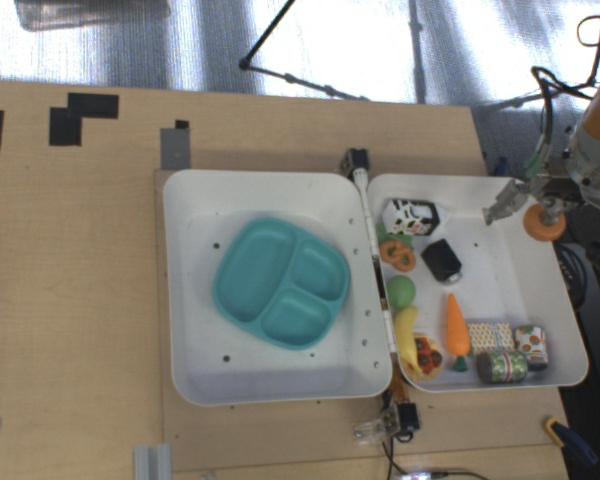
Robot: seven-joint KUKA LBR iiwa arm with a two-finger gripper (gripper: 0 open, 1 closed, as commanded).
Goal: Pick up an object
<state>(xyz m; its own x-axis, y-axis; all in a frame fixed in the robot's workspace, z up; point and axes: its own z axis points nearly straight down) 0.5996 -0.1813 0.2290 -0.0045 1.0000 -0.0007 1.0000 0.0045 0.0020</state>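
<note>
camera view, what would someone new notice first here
The big teal divided plate lies alone in the left bin. The right bin holds a crowd of small toys along its left and near sides, among them an orange carrot and a banana. The tool hovers at that bin's far right corner.

Teal tray (282, 283), orange carrot (457, 327), black-and-white cow (411, 216)

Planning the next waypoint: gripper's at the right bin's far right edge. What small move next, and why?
Probably shift the gripper left, over the right bin, toward the black block. The gripper sits at the bin's far right rim with nothing visibly between its fingers, and the block lies apart from the other items, while the carrot lies close to the boxes.
</note>
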